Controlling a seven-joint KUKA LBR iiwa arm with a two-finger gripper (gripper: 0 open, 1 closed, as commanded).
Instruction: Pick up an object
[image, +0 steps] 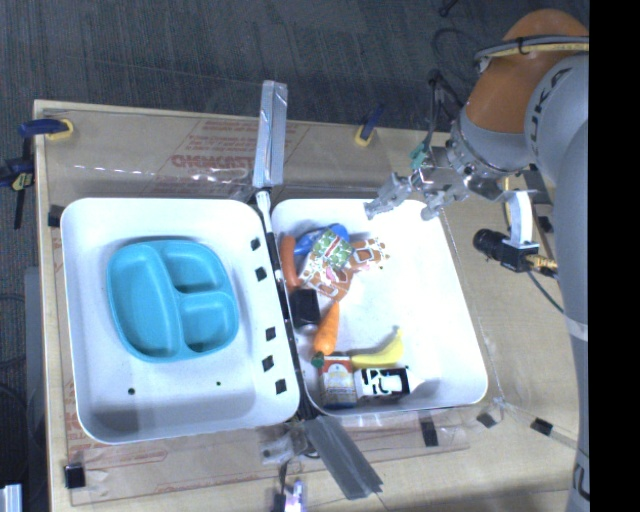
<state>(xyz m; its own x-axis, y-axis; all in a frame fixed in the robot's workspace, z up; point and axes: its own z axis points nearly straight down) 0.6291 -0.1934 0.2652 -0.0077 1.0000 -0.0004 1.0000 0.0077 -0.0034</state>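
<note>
While the grey arm reaches in from the right, its pincer hangs over the far right corner of the right bin — I cannot tell from here whether it is wide or narrow, and nothing shows in its grip. Below it, the objects lie crowded along that bin's left side: a colourful snack packet at the top, a gingerbread-man figure just beside it, an orange carrot lower down, a yellow banana near it, and a small black-and-white box at the near edge. Across the divider, the left bin holds a blue compartment tray — flat, well apart from the pincer. Both bins sit side by side on the tabletop.
</note>
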